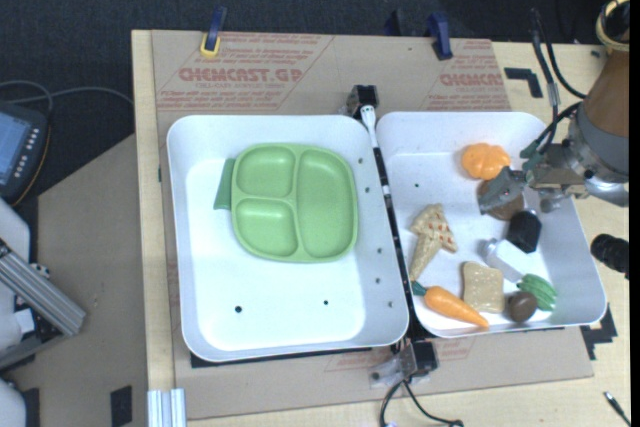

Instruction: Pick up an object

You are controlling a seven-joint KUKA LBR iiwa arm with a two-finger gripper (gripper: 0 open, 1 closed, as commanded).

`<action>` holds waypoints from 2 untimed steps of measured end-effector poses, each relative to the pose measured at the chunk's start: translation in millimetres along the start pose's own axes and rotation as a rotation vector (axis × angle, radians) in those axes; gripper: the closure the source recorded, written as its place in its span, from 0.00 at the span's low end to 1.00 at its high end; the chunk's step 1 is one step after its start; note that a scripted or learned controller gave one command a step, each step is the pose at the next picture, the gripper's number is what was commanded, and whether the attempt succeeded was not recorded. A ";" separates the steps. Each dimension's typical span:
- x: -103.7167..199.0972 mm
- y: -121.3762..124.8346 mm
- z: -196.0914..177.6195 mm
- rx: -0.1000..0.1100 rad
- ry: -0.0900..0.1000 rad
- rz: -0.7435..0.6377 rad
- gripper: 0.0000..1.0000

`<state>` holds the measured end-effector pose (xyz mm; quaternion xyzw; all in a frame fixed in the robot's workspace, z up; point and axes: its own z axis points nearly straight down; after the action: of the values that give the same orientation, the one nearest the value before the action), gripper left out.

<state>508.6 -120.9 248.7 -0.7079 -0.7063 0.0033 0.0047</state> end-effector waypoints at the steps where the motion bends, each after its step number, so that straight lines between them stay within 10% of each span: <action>1: 0.1 2.2 -5.4 -0.012 -0.002 -0.003 0.00; 2: 7.0 7.3 40.9 -0.005 0.000 -0.002 0.00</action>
<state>515.5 -113.9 207.7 -0.7071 -0.7071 0.0014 0.0030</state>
